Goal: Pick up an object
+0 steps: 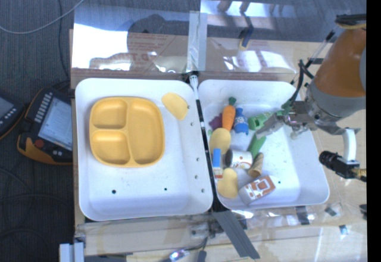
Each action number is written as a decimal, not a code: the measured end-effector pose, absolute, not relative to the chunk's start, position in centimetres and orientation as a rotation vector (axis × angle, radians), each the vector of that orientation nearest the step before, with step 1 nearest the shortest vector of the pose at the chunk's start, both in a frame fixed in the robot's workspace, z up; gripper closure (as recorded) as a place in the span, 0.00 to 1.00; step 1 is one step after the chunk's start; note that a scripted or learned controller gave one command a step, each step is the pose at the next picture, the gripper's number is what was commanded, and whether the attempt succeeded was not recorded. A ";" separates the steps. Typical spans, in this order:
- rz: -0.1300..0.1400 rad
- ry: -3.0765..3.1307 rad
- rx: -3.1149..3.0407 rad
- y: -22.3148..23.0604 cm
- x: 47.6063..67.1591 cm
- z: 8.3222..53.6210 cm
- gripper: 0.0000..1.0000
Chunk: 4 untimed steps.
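Taking the right bin [309, 195] as landmark: the toys crowd its left half against the shared wall, leaving its right half bare white floor. The gripper [275, 122] hangs over that open part, just right of the pile; whether it is wide or narrow I cannot tell. Counted there: one carrot [228, 117], one small carton [258, 188], one blue piece [240, 122]. Left of it, the left bin [119, 201] holds one yellow divided plate [127, 131] and one yellow piece [175, 105].
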State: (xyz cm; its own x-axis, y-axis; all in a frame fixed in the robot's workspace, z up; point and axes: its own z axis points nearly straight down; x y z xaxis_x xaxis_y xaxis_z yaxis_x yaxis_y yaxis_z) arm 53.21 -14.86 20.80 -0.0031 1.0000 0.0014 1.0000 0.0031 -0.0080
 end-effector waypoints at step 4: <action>0.013 -2.152 -2.286 -7.1 58.5 26.4 1.00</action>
